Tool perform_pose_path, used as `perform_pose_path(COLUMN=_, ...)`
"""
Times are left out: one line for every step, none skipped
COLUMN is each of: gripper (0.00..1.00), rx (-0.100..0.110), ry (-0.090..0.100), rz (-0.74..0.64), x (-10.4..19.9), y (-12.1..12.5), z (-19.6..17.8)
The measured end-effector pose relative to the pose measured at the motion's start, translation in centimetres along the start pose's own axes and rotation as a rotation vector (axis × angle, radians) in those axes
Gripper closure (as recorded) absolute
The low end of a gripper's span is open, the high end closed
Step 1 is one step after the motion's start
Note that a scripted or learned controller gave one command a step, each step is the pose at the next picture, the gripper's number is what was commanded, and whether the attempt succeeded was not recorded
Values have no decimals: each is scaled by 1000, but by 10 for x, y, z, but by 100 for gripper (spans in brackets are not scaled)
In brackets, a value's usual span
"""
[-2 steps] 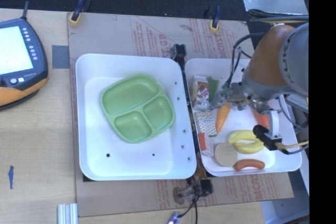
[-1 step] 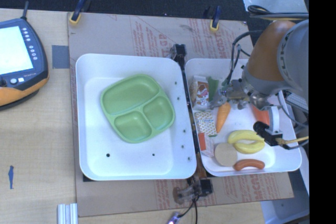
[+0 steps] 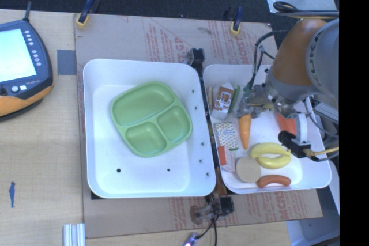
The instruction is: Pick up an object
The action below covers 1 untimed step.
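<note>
We take the carrot [image 3: 245, 129] as the target; it lies in the right bin [image 3: 323, 181], just above the banana [image 3: 271, 155], tip pointing toward it. The gripper [image 3: 253, 102] hangs at the carrot's upper end; we cannot tell its state. We judge the carrot light, rigid, smooth; grasp across its thicker upper half.

The arm [image 3: 314, 63] is bulky and rounded, grey metal with a broad orange band above the wrist; thin black cables [image 3: 260, 52] loop beside it.
</note>
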<state>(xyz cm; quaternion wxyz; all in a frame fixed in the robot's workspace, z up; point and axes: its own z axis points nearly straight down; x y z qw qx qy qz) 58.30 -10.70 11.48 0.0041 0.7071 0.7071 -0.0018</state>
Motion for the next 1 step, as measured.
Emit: perform_pose_path(gripper=100, rx=4, ry=10, rz=-4, x=69, y=-6, z=-78)
